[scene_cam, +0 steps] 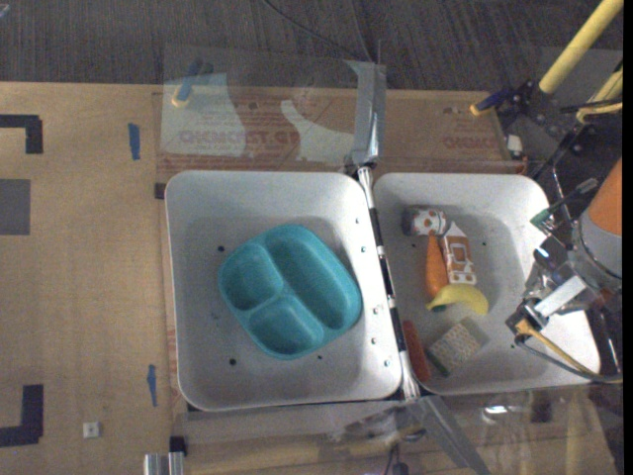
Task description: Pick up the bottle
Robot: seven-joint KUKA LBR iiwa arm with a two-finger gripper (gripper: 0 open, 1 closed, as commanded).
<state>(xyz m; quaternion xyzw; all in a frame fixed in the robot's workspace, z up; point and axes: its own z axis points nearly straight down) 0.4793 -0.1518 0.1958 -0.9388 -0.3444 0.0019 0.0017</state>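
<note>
I am watching the bottle (426,224) lying on its side in the right bin (514,198), in the far part of that bin and nearer the divider than the outer wall. It is looking small and white with red marks and a greyish end, and I am reading its long axis as running roughly across the view, grey end toward the divider, though the blur is making that a judgement. The gripper (544,277) is hanging over the same bin's right side, well apart from the bottle. I cannot tell whether it is released or clenched, and I am seeing nothing held in it.

From the gripper, the bottle is lying toward the view's left and somewhat farther back. Only 1 arm is working here, so I am expecting a travel across the bin, then a descent with the closing direction set across the bottle's short width. The carrot (435,271) and a white card (457,257) are crowding just beside its near side, so I am judging a stray catch likely.
</note>
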